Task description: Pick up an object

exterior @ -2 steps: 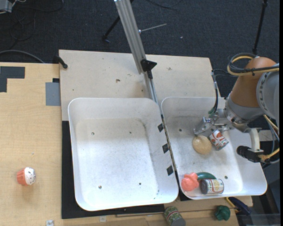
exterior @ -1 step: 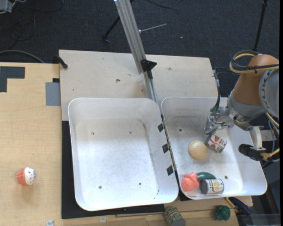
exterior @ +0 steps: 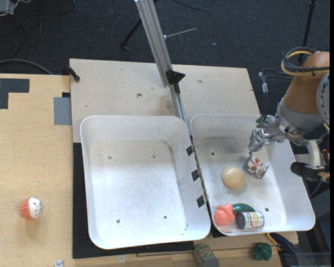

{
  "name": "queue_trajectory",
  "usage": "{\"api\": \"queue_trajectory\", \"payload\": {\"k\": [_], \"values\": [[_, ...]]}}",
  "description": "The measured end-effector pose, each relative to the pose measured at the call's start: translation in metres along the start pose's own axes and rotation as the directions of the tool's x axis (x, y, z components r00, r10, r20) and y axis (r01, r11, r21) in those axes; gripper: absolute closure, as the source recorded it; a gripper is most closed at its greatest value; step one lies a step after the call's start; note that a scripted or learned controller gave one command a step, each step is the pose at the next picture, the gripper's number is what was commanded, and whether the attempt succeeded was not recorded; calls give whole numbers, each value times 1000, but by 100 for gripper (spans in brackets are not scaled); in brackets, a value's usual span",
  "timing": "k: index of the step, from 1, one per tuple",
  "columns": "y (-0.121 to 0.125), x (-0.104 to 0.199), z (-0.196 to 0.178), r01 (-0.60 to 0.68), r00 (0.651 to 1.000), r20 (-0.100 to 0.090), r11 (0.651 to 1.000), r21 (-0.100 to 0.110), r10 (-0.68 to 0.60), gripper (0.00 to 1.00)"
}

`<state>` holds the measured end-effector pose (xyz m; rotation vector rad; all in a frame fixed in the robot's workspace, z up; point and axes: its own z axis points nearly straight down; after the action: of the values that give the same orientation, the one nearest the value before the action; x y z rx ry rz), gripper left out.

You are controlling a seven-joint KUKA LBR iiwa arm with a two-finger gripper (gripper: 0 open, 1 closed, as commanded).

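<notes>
Right bin (exterior: 300, 218), upper right part: gripper (exterior: 257, 143) hangs low over the floor of the bin, arm (exterior: 303, 102) coming in from the right edge

Small patterned cup (exterior: 256, 166), red and white, lies tipped just below the gripper, nearly touching or touching the tips; cannot tell which. Its long axis runs on a slant, top toward upper left

Fingers (exterior: 254, 145): point down toward the cup, but whether spread or pressed together cannot be told at this size. Nothing plainly seen pinched between them

Key relation: cup sits straight toward the near edge of the bin from the tips, a shade to the right. A short drop toward the viewer would likely bracket it

Tan ball (exterior: 233, 178) lies near, to the cup's lower left, apart from it. Pink object (exterior: 224, 215) and dark jar (exterior: 250, 220) lie well apart at the bin's near rim

Left bin (exterior: 89, 129) beside it on the table (exterior: 128, 85)
</notes>
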<state>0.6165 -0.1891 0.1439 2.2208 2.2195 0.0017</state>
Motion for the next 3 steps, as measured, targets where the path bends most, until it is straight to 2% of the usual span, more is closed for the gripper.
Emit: {"api": "queue_trajectory", "payload": {"k": [1, 3], "values": [[0, -1, -53, 1, 1000, 0, 1000, 0, -1, 100], [-10, 88, -68, 5, 1000, -3, 1000, 5, -5, 100]]}}
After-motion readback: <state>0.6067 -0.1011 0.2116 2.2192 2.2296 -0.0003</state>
